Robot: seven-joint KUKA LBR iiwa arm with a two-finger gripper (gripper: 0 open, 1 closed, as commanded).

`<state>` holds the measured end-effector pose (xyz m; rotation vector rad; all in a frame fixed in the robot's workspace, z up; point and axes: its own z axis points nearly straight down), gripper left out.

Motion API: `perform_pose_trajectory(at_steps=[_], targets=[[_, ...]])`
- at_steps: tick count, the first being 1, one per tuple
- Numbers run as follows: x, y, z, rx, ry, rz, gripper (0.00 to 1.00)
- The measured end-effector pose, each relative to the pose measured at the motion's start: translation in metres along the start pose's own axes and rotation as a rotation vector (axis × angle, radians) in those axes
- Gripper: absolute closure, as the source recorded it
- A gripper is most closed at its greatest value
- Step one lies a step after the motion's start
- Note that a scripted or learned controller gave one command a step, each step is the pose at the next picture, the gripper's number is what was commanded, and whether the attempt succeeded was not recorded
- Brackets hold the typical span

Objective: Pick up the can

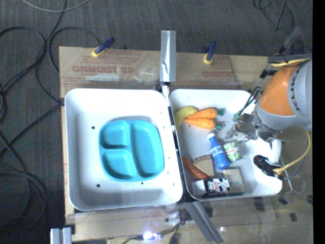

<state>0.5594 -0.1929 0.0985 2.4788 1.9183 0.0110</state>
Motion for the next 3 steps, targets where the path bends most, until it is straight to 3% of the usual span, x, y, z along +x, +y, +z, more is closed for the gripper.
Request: perform_pose_trajectory(at_steps=[1, 2, 3], targets=[[-0.010, -0.018, -0.049, 0.012, -0.002, -0.135, 1.00], [-0.010, -0.018, -0.049, 0.012, -0.001, -0.135, 0.00], [-0.017, -0.022, 0.003, 0.009, 0.004, -0.113, 0.00]])
